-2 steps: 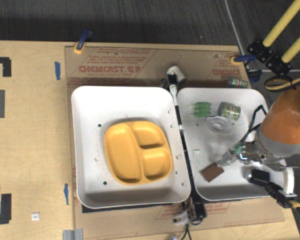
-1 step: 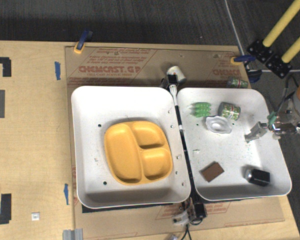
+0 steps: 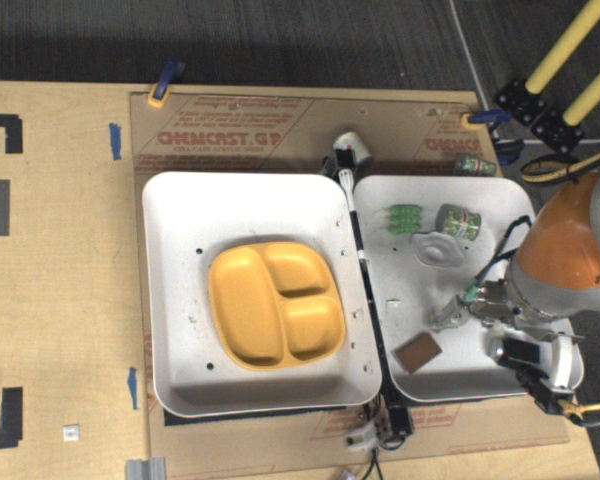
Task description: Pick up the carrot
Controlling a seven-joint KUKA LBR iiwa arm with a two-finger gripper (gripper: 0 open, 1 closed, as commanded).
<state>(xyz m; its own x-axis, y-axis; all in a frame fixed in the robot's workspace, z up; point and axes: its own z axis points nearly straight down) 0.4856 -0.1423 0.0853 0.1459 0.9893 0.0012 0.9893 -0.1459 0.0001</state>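
My gripper [image 3: 448, 316] reaches in from the right and sits low over the floor of the right bin [image 3: 500, 383], near its middle. The grey arm with its orange band [image 3: 565, 253] covers the bin's right side. Just below and left of the gripper lies a brown block [image 3: 417, 351]. A clear plastic cup [image 3: 435, 249] lies on its side a little above it. The arm's wrist hides what lies beneath it.
A green ridged item [image 3: 404, 218] and a small green-labelled can [image 3: 459, 222] lie at the back of the right bin. The left bin [image 3: 170, 268] holds a yellow divided plate [image 3: 276, 302]. A black divider [image 3: 365, 298] separates the bins.
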